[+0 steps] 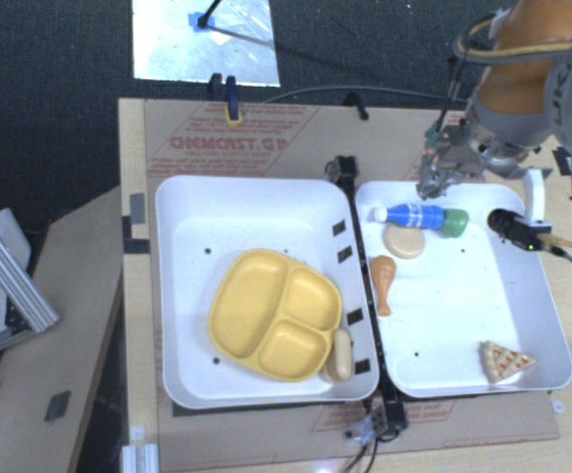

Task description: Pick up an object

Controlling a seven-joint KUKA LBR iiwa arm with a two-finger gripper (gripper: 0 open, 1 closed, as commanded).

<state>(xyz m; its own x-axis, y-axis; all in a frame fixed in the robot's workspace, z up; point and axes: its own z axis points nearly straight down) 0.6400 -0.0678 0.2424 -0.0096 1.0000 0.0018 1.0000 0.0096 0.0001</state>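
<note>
My gripper [430,187] hangs over the far edge of the right bin [523,294], just above the blue bottle with a white cap and a green end [419,217]. Nothing shows between its fingers. A round beige cookie [404,241] lies right below the bottle. An orange drumstick [383,282] lies by the bin's left wall. A pizza slice [504,362] rests in the near right corner.
The left bin [182,264] holds a yellow divided plate [275,313] and a tan bread roll [340,354] at its near right corner. A black divider strip [360,274] runs between the bins.
</note>
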